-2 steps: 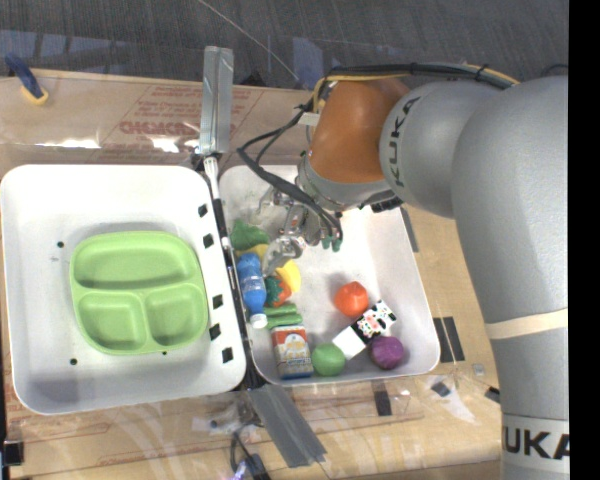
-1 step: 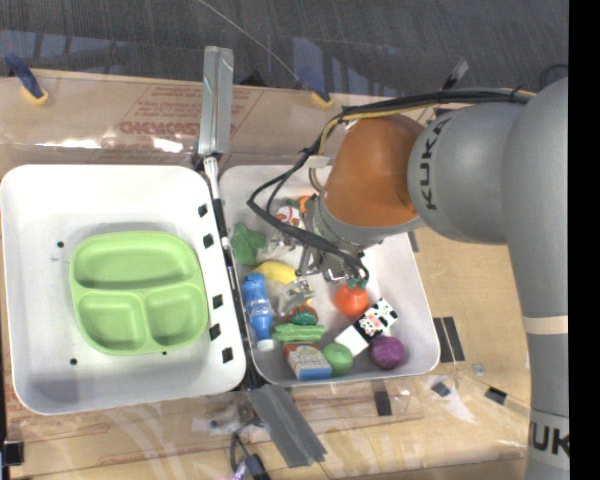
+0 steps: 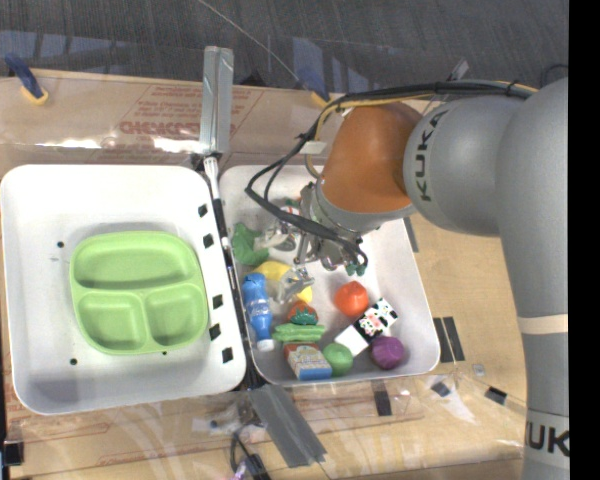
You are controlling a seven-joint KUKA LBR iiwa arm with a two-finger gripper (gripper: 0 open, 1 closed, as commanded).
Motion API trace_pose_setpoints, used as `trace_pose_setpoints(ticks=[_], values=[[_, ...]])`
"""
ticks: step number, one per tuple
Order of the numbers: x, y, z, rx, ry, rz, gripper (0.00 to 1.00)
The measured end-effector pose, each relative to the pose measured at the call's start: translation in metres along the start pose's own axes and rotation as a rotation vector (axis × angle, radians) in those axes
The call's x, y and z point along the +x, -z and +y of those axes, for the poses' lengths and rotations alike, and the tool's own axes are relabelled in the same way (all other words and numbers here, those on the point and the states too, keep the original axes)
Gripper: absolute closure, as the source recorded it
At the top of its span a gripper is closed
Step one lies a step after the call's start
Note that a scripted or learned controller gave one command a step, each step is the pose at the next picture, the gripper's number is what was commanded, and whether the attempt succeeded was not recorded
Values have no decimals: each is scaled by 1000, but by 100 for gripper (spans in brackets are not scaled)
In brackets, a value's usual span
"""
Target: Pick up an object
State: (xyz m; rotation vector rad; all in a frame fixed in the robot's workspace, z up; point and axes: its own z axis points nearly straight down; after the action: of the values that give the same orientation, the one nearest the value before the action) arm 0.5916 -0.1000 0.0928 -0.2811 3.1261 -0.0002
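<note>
The blue bottle (image 3: 256, 305) lies lengthwise up-down; end effector (image 3: 315, 258) opening: cannot tell.

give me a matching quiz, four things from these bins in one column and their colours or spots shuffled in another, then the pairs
Things:
1. divided tray
2. round ball
3. small bottle
4. round lump

Descriptions:
A. purple, near corner of the right bin
B. light green, in the left bin
C. blue, along the right bin's left wall
D. orange-red, middle of the right bin, just below the tool

Pairs: 1-B, 2-D, 3-C, 4-A
</note>
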Motion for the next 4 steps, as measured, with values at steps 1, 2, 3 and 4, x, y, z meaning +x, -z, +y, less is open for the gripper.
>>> trace_pose_setpoints(ticks=[1,2,3,4], values=[[41,0,11,-1,124,2,0],[22,0,13,-1,103,1,0],[-21,0,9,0,358,-1,0],[34,-1,9,-2,334,2,0]])
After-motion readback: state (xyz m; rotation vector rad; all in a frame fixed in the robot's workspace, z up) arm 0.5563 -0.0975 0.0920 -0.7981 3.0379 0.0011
